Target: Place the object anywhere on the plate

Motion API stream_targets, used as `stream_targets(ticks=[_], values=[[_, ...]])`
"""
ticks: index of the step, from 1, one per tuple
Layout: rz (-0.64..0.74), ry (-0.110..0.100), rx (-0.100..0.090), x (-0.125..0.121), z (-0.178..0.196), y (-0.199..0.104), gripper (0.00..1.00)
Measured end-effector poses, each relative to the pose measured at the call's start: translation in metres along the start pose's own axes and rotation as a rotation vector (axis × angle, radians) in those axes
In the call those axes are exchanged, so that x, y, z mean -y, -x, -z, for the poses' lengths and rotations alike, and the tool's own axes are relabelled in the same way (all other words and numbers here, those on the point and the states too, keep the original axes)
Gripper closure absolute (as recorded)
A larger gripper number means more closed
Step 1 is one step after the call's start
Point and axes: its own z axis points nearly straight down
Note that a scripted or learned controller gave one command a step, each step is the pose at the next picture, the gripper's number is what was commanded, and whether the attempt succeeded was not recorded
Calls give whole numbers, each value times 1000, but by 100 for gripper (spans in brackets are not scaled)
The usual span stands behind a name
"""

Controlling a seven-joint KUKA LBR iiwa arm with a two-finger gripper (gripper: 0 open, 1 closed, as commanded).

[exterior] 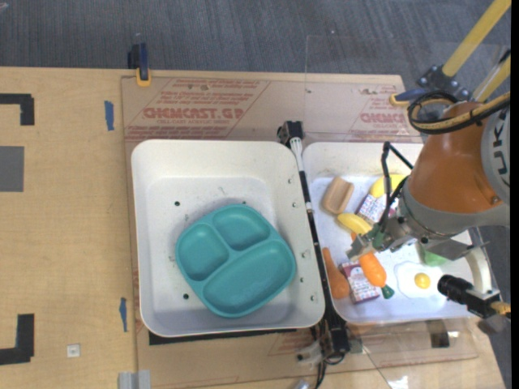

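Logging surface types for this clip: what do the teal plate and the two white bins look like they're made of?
Teal plate: probably moulded plastic, matte to satin; uniform colour, rounded dividers forming three compartments, soft highlights.
Left bin and right bin: likely thin formed plastic, smooth and slightly glossy; rounded corners and an even white surface. The view cannot rule out coated metal.

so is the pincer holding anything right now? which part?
Cannot tell. The pincer sits low in the right bin, directly over the toy carrot and banana, but no object shows between its tips.

The teal plate (235, 259) sits in the left bin (154, 217) (slightly askew), the arm (450, 173) seemingly above the toy carrot (373, 271).
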Motion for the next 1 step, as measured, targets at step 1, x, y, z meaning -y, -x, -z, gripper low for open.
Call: stream_targets(ticks=[1], values=[[-156, 1, -3, -30, 44, -92, 100]])
